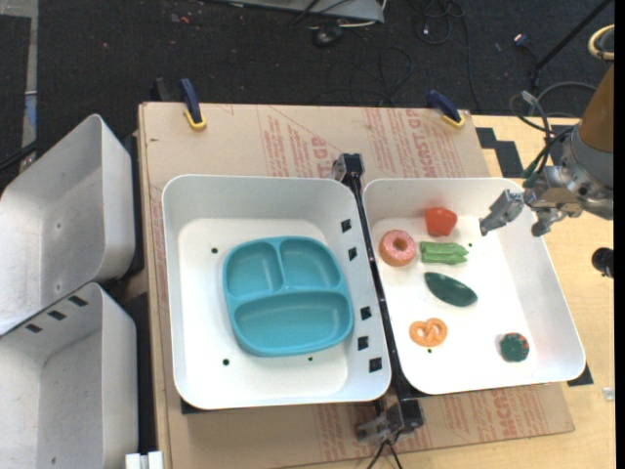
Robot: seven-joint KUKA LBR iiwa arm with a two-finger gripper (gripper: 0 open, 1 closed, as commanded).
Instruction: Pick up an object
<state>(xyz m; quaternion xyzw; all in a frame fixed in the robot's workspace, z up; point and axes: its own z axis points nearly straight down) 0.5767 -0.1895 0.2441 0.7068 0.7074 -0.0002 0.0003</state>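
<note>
The right bin [547, 291] holds several toy foods: a red pepper [440, 221], a pink donut [396, 247], a green pea pod [443, 253], a dark green leaf shape [450, 289], an orange pretzel [428, 333] and a dark green ball with red spots [514, 346]. My gripper [520, 214] hangs above the bin's upper right corner, to the right of the red pepper. Its two fingers are spread apart with nothing between them.
The left bin [186, 262] holds a teal divided plate [287, 294]. A black divider with clamps [363, 262] runs between the bins. Two spare white bins [59, 233] lie off the bench at the left. Blue-yellow clamps [192, 106] sit on the board's far edge.
</note>
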